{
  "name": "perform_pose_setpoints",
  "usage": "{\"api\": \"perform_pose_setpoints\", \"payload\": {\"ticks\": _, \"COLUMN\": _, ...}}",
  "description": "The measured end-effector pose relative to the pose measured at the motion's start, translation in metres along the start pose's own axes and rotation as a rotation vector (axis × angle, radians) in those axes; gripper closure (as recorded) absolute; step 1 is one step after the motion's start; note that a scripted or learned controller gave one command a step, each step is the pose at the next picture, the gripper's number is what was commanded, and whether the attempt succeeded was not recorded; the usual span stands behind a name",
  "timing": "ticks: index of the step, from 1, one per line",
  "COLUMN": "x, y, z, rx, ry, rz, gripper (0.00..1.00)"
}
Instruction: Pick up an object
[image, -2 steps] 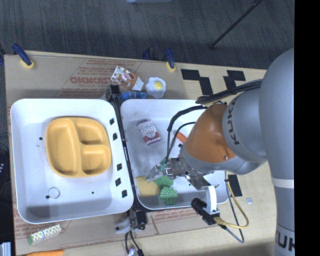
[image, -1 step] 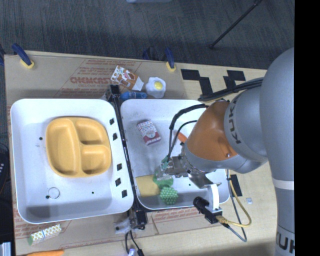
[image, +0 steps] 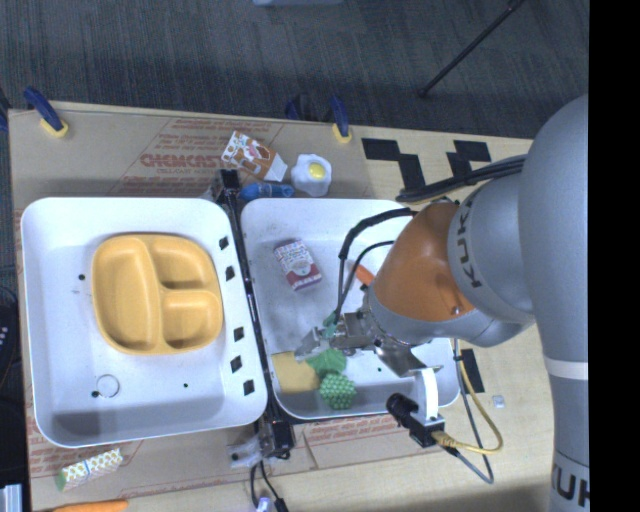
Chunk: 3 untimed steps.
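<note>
The right bin (image: 262, 232) holds a small red and white carton (image: 297, 263) near its middle, a pale yellow block (image: 293, 374) at the front, and a green knobbly toy (image: 336, 388) beside the block. My gripper (image: 322, 345) hangs low over the front of this bin, just above the green toy and the yellow block. The grey arm with its orange band (image: 425, 278) covers the right part of the bin. An orange sliver (image: 365, 272) peeks out by the arm. Nothing shows between the fingers.
The left bin (image: 40, 300) carries a yellow divided tray (image: 157, 291). Behind the bins on the cardboard lie a small printed carton (image: 245, 152), a blue item (image: 266, 189) and a white and yellow piece (image: 311, 173). A wrapped packet (image: 90, 466) lies at the front left. Cables trail at the front right.
</note>
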<state>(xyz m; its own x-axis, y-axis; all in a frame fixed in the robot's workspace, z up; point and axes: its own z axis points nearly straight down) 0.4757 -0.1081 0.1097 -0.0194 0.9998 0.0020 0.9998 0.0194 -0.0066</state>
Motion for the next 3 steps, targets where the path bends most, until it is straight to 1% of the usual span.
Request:
{"api": "perform_pose_setpoints", "payload": {"ticks": 1, "x": 0.005, "y": 0.001, "z": 0.017, "rx": -0.003, "ry": -0.002, "rz": -0.307, "gripper": 0.00}}
{"api": "perform_pose_setpoints", "payload": {"ticks": 2, "x": 0.004, "y": 0.002, "z": 0.007, "rx": -0.004, "ry": -0.003, "rz": -0.312, "gripper": 1.00}}
{"api": "perform_pose_setpoints", "payload": {"ticks": 3, "x": 0.057, "y": 0.030, "z": -0.082, "rx": -0.005, "ry": -0.003, "rz": -0.424, "gripper": 1.00}}
